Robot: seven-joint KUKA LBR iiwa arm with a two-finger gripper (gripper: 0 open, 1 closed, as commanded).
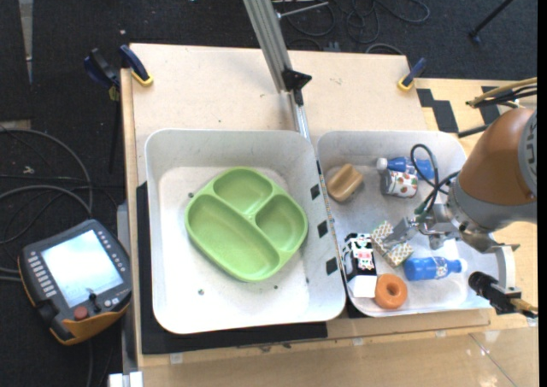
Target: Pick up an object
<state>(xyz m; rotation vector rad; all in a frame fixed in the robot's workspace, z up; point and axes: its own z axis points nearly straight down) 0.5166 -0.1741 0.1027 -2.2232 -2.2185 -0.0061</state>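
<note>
Still early in the task, judging by the layout: nothing lifted, everything resting on a bin floor. Right bin (338,150) crowded with small things; left bin (162,291) carrying a green divided plate (248,223).

Gripper (421,227) low over the middle of the right bin, at the end of the grey and orange arm (504,172) coming in from the right. Hard to say whether open or closed; too small and too tangled with cable. Nothing visibly held.

Closest candidate: a patterned checkered block (391,243), just beside the gripper on its lower-left side, possibly touching, contact impossible to confirm. Blue bottle (432,268) lying on its side just below the gripper. Orange ring (391,291) further down, near the bin's front edge, next to a black-and-white cow-print item (361,255). Tan bread-like piece (344,182) well apart toward the upper left; small blue-and-white mug-like object (398,178) above the gripper.

Left to do, by this estimate: settle on one item, close on it, raise it clear of the bin on the surface (214,86).
</note>
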